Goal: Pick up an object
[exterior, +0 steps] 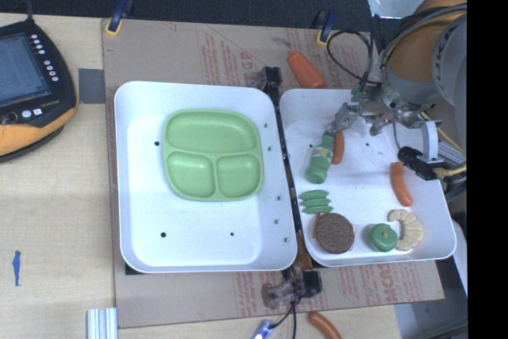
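The grey arm with its orange band enters from the upper right of the frame, and its metal two-finger gripper (pixel 343 120) hangs low over the upper part of the right shallow white bin (pixel 359 255). Whether the jaws stand open or closed cannot be told from this slant, and nothing can be seen between them.

Just below and left of the gripper lies the small green plastic bottle (pixel 319 159), tilted, with a thin orange sausage-like piece (pixel 339 148) touching its right side. Lower in that bin sit a ribbed green pod (pixel 315 200), a round brown patty (pixel 334 232), a green round knob-shaped toy (pixel 382 237) beside a pale curved piece (pixel 410 228), and an orange carrot-like stick (pixel 401 183) at the right. The left white bin (pixel 135 171) carries a green divided plate (pixel 213 154).

The bottle looks the likeliest target. A clean grasp would probably mean straddling its narrow width, centred on the body, so the orange piece is not pinched along with it, then lifting straight up
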Action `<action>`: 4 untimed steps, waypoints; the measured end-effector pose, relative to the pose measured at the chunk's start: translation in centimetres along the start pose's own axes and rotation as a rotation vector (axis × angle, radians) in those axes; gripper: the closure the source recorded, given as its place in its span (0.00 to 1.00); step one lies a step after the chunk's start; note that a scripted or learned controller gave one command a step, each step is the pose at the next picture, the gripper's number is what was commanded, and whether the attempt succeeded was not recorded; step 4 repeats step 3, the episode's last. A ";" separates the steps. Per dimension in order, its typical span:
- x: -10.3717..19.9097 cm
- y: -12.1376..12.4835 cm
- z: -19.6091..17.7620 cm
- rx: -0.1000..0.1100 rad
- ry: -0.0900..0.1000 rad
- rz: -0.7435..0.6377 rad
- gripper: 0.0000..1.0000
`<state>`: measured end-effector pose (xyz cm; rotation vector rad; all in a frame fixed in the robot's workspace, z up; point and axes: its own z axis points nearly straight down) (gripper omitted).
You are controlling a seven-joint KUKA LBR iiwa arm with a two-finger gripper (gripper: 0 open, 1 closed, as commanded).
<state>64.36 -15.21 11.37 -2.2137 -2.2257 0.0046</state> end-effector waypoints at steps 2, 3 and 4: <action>3.5 -1.8 1.2 0.002 -0.001 -0.003 1.00; 11.9 -5.8 -7.9 -0.001 0.001 -0.001 1.00; 11.9 -5.8 -7.9 -0.001 0.001 -0.001 1.00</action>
